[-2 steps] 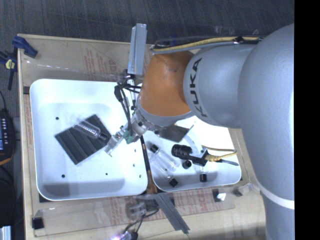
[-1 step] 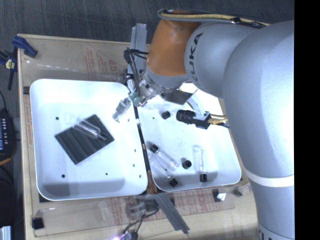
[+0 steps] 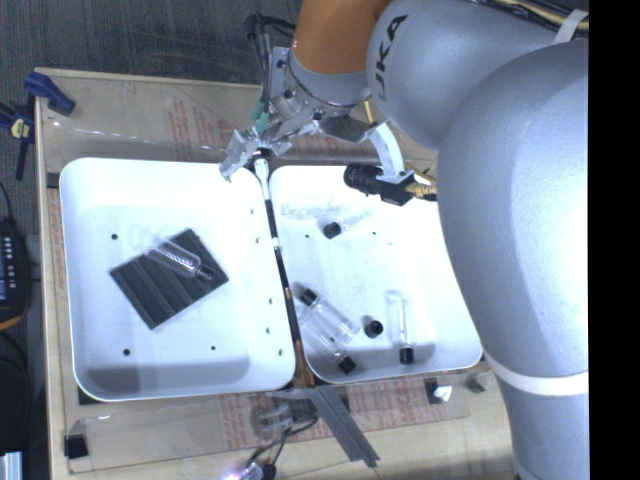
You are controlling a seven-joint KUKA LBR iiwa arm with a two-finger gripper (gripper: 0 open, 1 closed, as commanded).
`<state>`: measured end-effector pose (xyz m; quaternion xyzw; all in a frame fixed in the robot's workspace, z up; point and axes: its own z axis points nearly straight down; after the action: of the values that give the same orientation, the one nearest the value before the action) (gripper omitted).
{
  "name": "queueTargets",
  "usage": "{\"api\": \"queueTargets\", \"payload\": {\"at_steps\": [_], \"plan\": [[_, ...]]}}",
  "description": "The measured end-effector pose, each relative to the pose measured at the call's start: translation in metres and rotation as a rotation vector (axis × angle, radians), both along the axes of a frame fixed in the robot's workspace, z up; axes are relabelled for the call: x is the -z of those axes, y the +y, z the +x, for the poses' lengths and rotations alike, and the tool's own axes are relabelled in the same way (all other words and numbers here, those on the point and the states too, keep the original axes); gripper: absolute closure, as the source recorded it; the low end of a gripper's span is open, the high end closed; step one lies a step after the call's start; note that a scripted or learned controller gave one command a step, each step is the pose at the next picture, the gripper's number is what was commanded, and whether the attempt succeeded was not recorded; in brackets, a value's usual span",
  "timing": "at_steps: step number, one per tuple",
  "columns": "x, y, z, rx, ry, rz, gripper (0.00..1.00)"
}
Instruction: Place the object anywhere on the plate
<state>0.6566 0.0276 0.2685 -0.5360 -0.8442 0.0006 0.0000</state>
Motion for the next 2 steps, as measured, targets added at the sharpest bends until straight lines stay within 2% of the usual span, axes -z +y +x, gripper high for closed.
{"api": "queueTargets", "payload": {"at_steps": [1,2], "plan": [[-0.093,0.026,-0.115,-0.07,-0.001,0.001,0.0],[-0.101,0.024,-0.143,0.25,0.002,-0.001,0.0]]}}
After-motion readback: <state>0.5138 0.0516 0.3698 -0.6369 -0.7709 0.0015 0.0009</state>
